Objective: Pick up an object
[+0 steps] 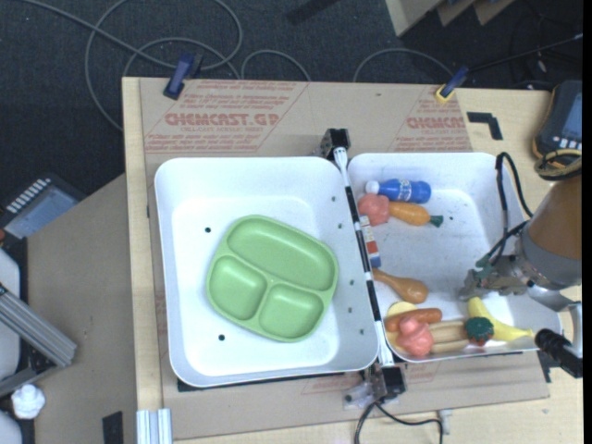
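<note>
Two white bins sit side by side on the tabletop (277, 118). Left bin (176, 248) holds a green divided plate (271, 277). Right bin (462, 169) holds toy food, including a banana (495, 322). End effector (490, 280) hovers just above the banana; its finger state cannot be determined.

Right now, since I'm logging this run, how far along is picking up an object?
Done: the grey arm's claw has reached low into the right white bin, beside the yellow toy banana. In hand: nothing visible; I can't tell its finger state. Left: gripping and lifting something; the blue bottle, orange toy carrot and banana all lie in the bin.
</note>
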Available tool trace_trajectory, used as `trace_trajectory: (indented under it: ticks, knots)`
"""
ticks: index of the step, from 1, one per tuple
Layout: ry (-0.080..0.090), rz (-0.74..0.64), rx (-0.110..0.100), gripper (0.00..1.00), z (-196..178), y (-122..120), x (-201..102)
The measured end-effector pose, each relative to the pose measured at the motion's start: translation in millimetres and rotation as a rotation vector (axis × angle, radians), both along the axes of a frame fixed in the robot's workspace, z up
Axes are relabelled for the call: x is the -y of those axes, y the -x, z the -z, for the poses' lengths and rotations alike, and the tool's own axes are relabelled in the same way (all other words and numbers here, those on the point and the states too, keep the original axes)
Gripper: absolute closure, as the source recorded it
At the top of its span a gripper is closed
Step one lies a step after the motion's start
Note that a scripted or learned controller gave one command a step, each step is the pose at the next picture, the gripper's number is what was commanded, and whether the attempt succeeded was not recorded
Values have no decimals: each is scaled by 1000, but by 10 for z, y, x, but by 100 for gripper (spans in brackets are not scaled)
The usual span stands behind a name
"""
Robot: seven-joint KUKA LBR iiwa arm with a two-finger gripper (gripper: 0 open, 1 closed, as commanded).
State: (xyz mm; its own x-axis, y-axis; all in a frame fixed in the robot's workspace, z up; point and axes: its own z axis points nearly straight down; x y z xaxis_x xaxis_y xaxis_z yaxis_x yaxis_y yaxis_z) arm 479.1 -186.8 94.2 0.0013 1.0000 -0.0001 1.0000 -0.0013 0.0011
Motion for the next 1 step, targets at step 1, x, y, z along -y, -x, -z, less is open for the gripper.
trace_trajectory:
  ticks: [1]
  knots:
    - [0,-2,1,100,-924,-6,-412]
